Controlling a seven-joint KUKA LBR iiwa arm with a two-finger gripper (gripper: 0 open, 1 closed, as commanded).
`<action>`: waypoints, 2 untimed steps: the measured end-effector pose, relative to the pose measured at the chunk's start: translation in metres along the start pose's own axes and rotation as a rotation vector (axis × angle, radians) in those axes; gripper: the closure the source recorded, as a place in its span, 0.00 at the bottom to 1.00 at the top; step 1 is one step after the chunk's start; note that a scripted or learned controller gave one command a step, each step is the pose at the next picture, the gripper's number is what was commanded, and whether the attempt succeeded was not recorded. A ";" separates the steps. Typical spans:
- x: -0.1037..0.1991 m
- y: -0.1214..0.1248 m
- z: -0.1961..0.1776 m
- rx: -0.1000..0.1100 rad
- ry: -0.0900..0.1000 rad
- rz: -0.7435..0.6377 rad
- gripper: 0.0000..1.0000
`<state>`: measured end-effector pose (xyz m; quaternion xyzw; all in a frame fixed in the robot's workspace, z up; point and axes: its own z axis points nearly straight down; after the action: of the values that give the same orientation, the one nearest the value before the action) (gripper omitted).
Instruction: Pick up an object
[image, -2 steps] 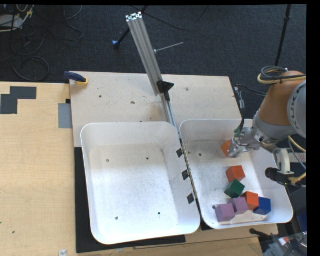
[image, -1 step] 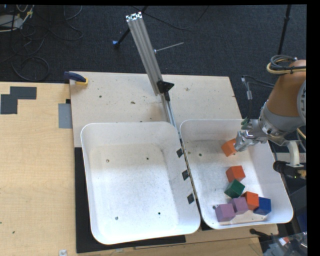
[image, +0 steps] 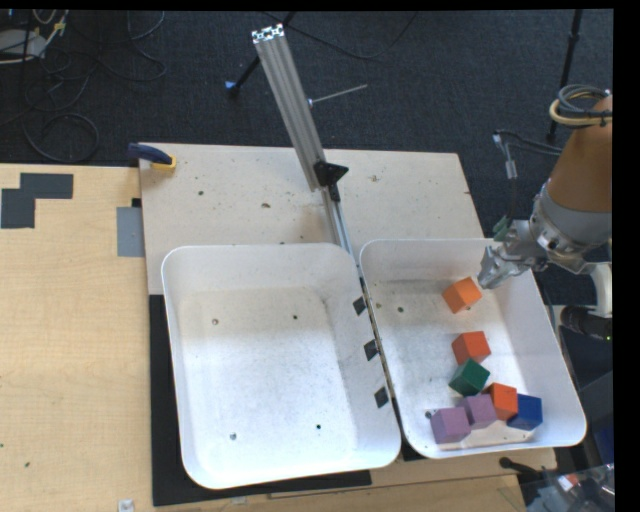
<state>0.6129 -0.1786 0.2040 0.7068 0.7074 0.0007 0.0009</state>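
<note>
My gripper (image: 492, 270) hangs over the far right part of the right bin (image: 560, 350), reaching in from the right. An orange cube (image: 462, 295) sits just left of and below the gripper's tip, touching it or nearly so; I cannot tell whether it is gripped. Further toward the front lie a red-orange cube (image: 471, 347) and a green cube (image: 468, 378). In the bin's front corner, an orange cube (image: 503, 400), a blue cube (image: 527, 411) and two purple cubes (image: 450, 423) (image: 481, 409) cluster together.
The left bin (image: 180, 300) stands beside the right one, with a divider carrying black clips (image: 369, 348) between them. A slanted metal rail (image: 295, 105) rises behind the bins. Cables lie on the dark floor beyond the bench.
</note>
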 end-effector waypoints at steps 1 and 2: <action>-0.001 0.001 -0.053 -0.002 -0.001 0.000 1.00; 0.053 -0.004 -0.039 0.006 0.003 -0.004 1.00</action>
<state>0.6087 -0.1260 0.2433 0.7055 0.7087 -0.0003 -0.0025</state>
